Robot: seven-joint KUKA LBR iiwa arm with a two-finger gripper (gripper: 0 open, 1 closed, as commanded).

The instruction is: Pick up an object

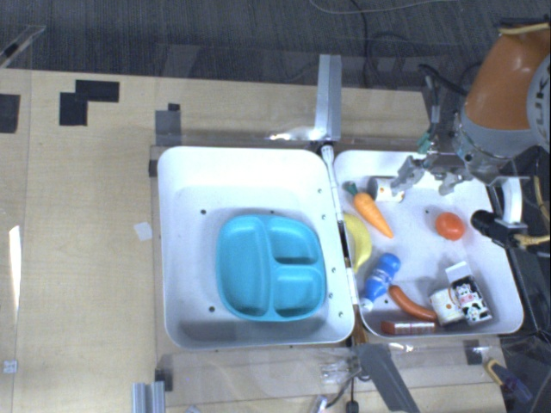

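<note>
Sausage and milk carton lie well below the gripper, which hangs spread open and empty; drop squarely over the tomato just beneath before closing

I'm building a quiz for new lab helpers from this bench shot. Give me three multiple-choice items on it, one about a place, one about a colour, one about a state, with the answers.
1. Where does the divided plate lie?
A. in the left bin
B. in the right bin
C. on the bench outside both bins

2. What colour is the small ball in the right bin?
A. green
B. orange
C. purple

3. How does the gripper stand?
A. fingers spread, nothing between them
B. clamped on the carrot
C. clamped on the banana

Answers:
1 A, the blue plate sits in the middle of the left bin.
2 B, it looks orange-red against the white floor.
3 A, the fingers stand apart over bare bin floor, with the carrot lying apart from them.
</note>
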